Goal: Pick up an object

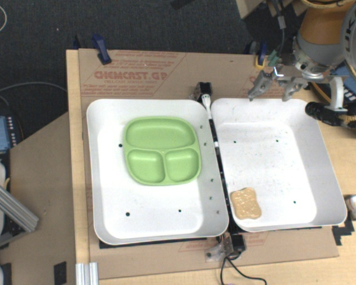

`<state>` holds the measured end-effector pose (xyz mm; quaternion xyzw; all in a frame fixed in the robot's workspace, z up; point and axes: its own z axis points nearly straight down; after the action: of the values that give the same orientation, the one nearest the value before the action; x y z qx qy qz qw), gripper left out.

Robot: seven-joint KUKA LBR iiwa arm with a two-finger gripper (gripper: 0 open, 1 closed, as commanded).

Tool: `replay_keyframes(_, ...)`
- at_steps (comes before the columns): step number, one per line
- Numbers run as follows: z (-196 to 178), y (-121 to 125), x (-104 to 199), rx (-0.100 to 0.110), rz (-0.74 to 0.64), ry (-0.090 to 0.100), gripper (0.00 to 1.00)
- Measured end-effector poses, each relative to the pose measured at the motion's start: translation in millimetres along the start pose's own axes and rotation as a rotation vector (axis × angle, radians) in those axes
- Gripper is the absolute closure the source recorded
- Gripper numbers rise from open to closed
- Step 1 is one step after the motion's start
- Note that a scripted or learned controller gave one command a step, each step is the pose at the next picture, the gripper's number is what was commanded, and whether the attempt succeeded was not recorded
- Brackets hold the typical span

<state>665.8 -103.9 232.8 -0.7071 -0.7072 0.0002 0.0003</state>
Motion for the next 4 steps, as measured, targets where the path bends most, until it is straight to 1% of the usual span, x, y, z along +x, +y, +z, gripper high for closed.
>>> replay_keyframes(1, -11.4, 0.8, 0.2, -0.004, -0.001, -0.001, 1.00)
replay_keyframes(2, -211.3, -18.8, -102.6, -0.022, 0.008, -0.012, 1.00)
replay_keyframes(3, -141.3, -59.2, -83.1, 0.006, 0.002, 0.001, 1.00)
replay_keyframes(4, -89.3, -149.7, -22.5, 0.010, -0.002, 0.005, 1.00)
